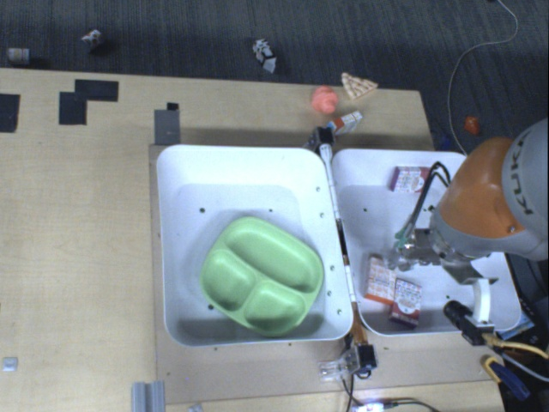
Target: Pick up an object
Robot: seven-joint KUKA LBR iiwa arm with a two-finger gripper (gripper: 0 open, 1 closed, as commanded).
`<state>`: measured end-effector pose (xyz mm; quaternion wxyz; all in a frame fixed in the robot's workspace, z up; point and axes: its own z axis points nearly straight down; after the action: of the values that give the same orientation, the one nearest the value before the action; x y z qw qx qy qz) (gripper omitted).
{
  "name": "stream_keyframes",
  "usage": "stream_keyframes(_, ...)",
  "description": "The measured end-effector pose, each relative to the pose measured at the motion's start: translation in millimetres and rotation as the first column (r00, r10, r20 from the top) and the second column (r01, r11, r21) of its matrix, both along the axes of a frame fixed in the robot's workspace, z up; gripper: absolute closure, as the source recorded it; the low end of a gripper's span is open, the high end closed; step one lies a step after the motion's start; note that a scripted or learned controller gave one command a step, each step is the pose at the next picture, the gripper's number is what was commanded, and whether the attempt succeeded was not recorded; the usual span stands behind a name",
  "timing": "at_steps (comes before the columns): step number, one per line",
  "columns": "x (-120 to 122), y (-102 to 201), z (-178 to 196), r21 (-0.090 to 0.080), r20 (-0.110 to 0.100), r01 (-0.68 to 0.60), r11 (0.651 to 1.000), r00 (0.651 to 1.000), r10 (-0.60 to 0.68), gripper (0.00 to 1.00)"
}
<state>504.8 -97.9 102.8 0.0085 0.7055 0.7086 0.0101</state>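
green divided plate (262,274) lies tilted in the left white bin (184,187). in the right bin (364,187), small printed cards (393,287) lie near the front wall and another card (410,178) near the back. the grey and orange arm's gripper (410,249) is over the front cards, its state impossible to tell

A pink ball (324,99) and a tan wedge (358,85) lie on the wooden bench (77,256), well beyond the gripper, past the bins' far edge.
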Motion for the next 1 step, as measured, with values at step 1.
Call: stream_keyframes(1,71.6,68.1,82.8,0.000,-0.021,-0.001,1.000,1.000,0.001,1.00)
